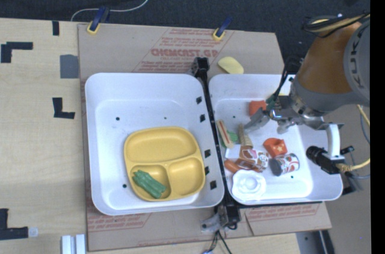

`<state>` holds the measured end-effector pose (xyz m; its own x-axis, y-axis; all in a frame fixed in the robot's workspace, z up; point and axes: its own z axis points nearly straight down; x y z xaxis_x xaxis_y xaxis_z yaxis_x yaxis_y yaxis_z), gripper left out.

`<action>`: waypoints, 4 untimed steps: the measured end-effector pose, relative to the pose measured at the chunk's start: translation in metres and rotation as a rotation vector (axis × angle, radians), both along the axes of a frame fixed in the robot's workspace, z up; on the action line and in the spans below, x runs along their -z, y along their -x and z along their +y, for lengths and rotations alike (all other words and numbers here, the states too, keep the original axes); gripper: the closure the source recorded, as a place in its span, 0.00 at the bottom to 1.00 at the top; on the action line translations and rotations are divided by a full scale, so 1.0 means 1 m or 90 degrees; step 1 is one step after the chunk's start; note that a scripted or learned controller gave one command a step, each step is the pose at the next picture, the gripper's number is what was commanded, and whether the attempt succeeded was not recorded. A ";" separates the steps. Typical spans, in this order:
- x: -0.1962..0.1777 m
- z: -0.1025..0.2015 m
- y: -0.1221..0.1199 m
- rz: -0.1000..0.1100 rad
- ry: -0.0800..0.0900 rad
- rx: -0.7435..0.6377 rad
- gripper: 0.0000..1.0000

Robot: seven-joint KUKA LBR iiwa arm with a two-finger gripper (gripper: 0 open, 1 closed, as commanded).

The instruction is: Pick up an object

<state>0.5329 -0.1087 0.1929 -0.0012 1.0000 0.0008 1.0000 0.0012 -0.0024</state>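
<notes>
End effector (263,118) above right bin (319,186)

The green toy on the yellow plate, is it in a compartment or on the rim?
In a compartment. The green toy lies inside the yellow plate's lower-left section, within the left bin.

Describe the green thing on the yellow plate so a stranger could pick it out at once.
Look in the left white bin, where a yellow divided plate lies. In the plate's lower-left compartment sits a small green toy vegetable, knobbly and elongated. It is the only green item and the plate's only content.
</notes>
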 end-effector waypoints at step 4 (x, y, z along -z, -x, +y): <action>0.110 -0.017 -0.094 0.012 -0.001 0.001 0.00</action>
